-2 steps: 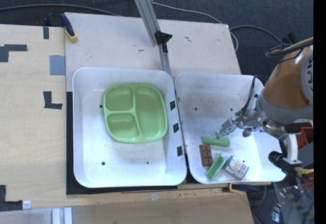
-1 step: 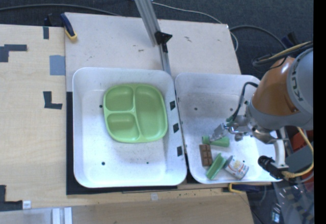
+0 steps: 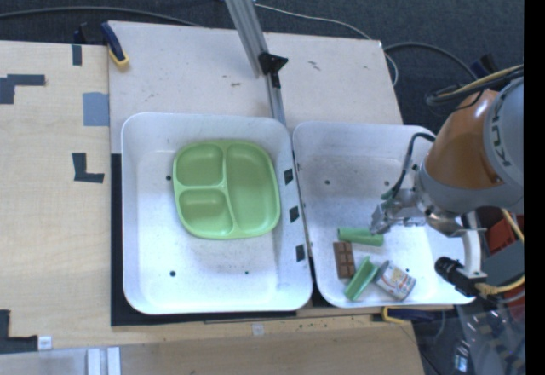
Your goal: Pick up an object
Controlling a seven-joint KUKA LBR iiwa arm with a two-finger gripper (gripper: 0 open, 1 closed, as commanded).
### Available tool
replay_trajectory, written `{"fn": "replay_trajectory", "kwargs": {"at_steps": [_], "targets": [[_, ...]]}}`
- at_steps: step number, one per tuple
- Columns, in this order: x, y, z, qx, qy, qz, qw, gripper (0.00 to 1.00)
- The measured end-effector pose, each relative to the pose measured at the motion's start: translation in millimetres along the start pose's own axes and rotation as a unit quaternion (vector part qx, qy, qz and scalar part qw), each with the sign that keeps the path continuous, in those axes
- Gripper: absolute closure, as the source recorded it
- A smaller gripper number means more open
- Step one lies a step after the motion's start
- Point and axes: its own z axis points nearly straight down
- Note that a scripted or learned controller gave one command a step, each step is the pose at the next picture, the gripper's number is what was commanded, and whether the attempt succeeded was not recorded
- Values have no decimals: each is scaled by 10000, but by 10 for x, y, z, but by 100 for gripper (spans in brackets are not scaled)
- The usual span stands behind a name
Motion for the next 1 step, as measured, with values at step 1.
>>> {"fn": "replay_trajectory", "kwargs": {"at_steps": [1], "targets": [[-22,91,-475,-36,-13,8,10000,100]]}}
